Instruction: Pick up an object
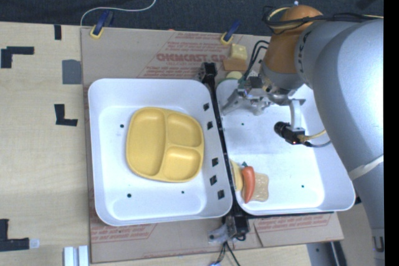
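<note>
A yellow divided plate (165,144) lies in the left white bin (106,196). In the right white bin (312,193), by its near left corner, an orange carrot-like piece (247,182) rests against a pale tan item (260,187), with a thin yellow piece (237,176) beside them. My gripper (247,97) hangs low over the far left part of the right bin, close to the divider. It is well apart from the carrot group, and nothing shows in it.
A tan block (235,58) and a small pale round thing (234,75) sit just beyond the right bin's far left corner. Black clips (215,162) run along the divider between the bins. The grey arm (349,90) covers the right bin's right side.
</note>
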Motion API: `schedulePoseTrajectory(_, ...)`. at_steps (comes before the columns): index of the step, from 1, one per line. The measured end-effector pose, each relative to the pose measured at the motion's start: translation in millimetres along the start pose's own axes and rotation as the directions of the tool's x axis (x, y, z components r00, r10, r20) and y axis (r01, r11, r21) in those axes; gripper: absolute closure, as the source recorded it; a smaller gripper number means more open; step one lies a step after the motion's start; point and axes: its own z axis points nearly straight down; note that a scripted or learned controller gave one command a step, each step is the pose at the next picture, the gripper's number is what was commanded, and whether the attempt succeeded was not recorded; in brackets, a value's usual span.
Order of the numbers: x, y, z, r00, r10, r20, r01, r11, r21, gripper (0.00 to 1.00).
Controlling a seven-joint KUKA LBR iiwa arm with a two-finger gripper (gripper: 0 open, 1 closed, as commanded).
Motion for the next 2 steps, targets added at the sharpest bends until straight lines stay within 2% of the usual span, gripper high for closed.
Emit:
schedulePoseTrajectory(1,-1.7,-19.1,-0.5,1.0,0.0,0.0,0.0,1.0,0.0,0.0)
schedulePoseTrajectory(2,-12.4,9.7,-0.1,1.0,-0.002,-0.001,0.002,1.0,-0.002,0.0)
